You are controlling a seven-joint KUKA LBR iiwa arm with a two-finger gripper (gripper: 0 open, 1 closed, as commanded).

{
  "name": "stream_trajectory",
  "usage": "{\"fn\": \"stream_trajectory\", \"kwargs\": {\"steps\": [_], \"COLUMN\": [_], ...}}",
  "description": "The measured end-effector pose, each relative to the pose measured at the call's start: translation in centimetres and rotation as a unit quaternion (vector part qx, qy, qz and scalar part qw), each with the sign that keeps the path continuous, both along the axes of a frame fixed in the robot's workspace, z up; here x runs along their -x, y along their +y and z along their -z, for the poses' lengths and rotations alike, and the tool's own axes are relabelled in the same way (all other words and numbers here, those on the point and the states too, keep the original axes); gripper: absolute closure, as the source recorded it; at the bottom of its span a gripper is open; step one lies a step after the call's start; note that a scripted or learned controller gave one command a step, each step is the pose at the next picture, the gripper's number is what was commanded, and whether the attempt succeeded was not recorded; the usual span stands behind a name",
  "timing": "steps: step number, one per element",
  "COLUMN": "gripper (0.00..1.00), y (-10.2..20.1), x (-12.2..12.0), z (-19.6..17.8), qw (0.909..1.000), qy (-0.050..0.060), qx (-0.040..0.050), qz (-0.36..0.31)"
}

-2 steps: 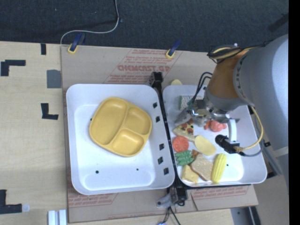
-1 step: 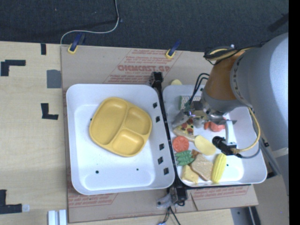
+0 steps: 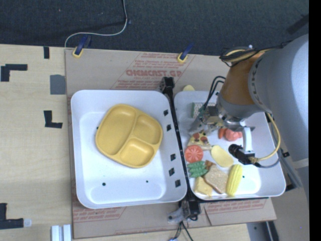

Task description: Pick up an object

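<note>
Your tool (image 3: 204, 118) hangs over the right bin (image 3: 268, 185), at twelve o'clock from the tomato slice (image 3: 194, 153); its grip state you cannot tell. The yellow plate (image 3: 129, 134) fills the left bin (image 3: 83, 134).

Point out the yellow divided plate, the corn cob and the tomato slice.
yellow divided plate (image 3: 129, 134), camera view, centre ridge.
corn cob (image 3: 234, 179), camera view, middle of the cob.
tomato slice (image 3: 194, 153), camera view, centre of its face.

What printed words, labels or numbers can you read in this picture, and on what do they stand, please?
"CHEMCAST GP": red print, mirrored, repeated across the brown sheet under the bins; this reading is uncertain, and the other repeats are too blurred.
Left bin, right bin, yellow tray: no text visible.
</note>
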State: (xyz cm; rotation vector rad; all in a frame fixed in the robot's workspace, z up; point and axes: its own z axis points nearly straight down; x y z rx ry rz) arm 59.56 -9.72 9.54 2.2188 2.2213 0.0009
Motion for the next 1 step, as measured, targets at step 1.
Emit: {"fn": "stream_trajectory", "kwargs": {"steps": [1], "gripper": [1.0], "y": [5.69], "x": [-5.81], "z": [-9.56], "qw": [1.0], "qy": [-0.005], "qx": [-0.0009], "qz": [-0.004]}}
